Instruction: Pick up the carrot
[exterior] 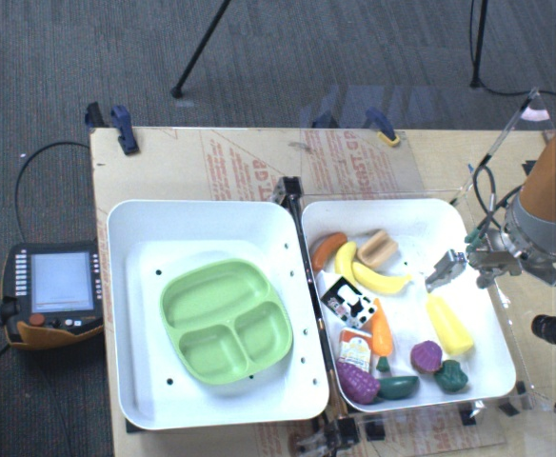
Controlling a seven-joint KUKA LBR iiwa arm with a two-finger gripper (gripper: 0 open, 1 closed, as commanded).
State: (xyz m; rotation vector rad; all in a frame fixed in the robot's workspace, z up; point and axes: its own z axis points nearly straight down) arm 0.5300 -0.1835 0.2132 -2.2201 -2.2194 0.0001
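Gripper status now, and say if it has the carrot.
Gripper: over the right bin, above the banana's end; open or shut cannot be told. The carrot lies in the bin, not held.

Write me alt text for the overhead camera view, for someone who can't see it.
A grey robot arm's gripper hovers over the right white bin, which holds toy food, including a small orange carrot, a yellow banana and a yellow corn cob. The left white bin holds a light green divided plate.
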